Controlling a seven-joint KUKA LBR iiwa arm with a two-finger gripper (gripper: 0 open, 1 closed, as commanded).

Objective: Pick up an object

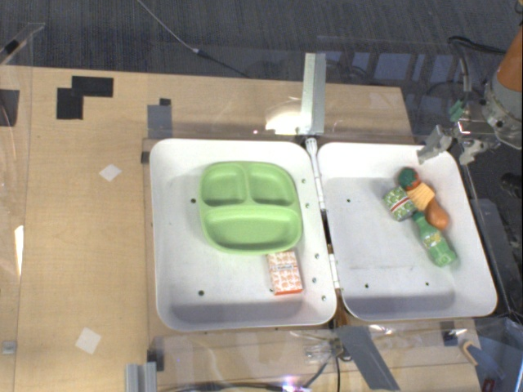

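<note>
White bins sit side by side on a pale wooden bench point(73, 243), split by a metal divider post point(314, 92) at the back edge

Left bin point(176, 300):
- green sectioned plate point(248, 207), three compartments, lying flat toward the bin's centre-back
- small carton point(284, 272) with a red and white pattern, flat, just in front of the plate's near right corner, close to it; contact not clear

Right bin point(384, 284):
- cluster of small objects in the far right part, near the right wall
- green bottle point(434, 243) lying on its side, long axis running from upper left to lower right
- orange rounded piece point(438, 216) just beside the bottle's upper end, seemingly touching
- tan/yellow piece point(422, 193) above that
- green and white striped can-like item point(400, 204) at the cluster's left side, tilted
- dark green and red rounded item point(407, 176) at the top of the cluster
- the pieces crowd together; exact overlaps hard to tell

Arm:
- enters from the right edge, upper part of the view; orange band point(512, 60) visible at the frame edge, grey wrist body below it
- gripper point(445, 141) reaches leftward, hanging over the far right corner of the right bin, at the bin's rim
- sits beyond and to the right of the object cluster, apart from it, nothing seen between the fingers
- whether its tips are spread or closed: cannot tell, too small and cluttered with cables

Dark carpet beyond the bench, a cable point(163, 24) trailing across it
</note>
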